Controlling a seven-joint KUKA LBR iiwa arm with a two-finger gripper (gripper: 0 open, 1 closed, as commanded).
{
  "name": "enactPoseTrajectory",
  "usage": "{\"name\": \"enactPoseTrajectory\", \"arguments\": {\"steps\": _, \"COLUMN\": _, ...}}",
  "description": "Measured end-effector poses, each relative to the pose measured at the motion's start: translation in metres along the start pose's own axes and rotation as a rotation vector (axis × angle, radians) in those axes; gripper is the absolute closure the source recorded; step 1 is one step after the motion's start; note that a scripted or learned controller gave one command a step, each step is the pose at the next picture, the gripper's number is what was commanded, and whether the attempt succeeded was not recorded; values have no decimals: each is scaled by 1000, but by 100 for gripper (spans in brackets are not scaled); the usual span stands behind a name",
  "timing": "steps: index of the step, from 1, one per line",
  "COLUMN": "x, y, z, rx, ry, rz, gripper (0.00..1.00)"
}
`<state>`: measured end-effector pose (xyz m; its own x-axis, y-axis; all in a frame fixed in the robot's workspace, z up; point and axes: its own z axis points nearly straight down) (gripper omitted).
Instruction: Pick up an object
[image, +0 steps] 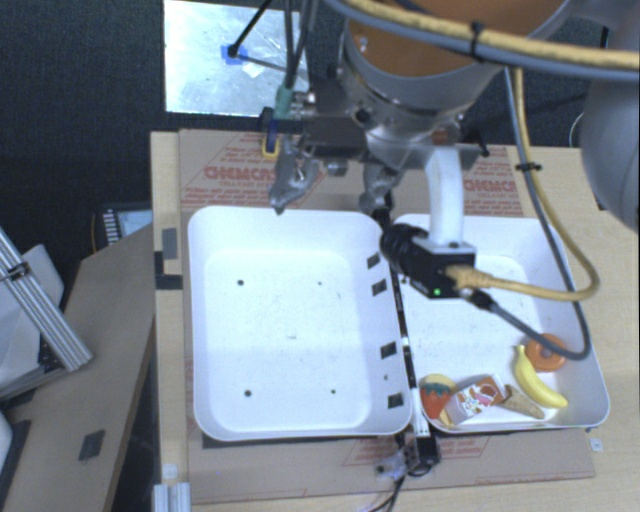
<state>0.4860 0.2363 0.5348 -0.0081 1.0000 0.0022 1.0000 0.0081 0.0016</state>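
We see both white bins (290, 300) as smooth, faintly glossy plastic, resting on matt brown cardboard (240, 170). The banana (538, 380) looks like shiny plastic; the gripper (330, 185) shows dull grey metal.

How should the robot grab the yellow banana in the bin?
Probably around its middle, coming straight down from above. The banana lies flat near the front right corner of the right bin, curving from upper left to lower right, so closing across its narrow width at the thickest part should hold best. An orange toy sits close behind it, so stay off that end.
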Motion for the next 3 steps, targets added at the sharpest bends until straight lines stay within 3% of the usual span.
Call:
{"name": "enactPoseTrajectory", "arguments": {"steps": 1, "x": -1, "y": 1, "z": -12, "rx": -2, "ry": 2, "rz": 2, "gripper": 100}}
{"name": "enactPoseTrajectory", "arguments": {"steps": 2, "x": -131, "y": 84, "z": 1, "rx": -2, "ry": -5, "rz": 21, "gripper": 100}}
{"name": "enactPoseTrajectory", "arguments": {"steps": 3, "x": -203, "y": 118, "z": 84, "rx": 6, "ry": -5, "rz": 15, "gripper": 100}}
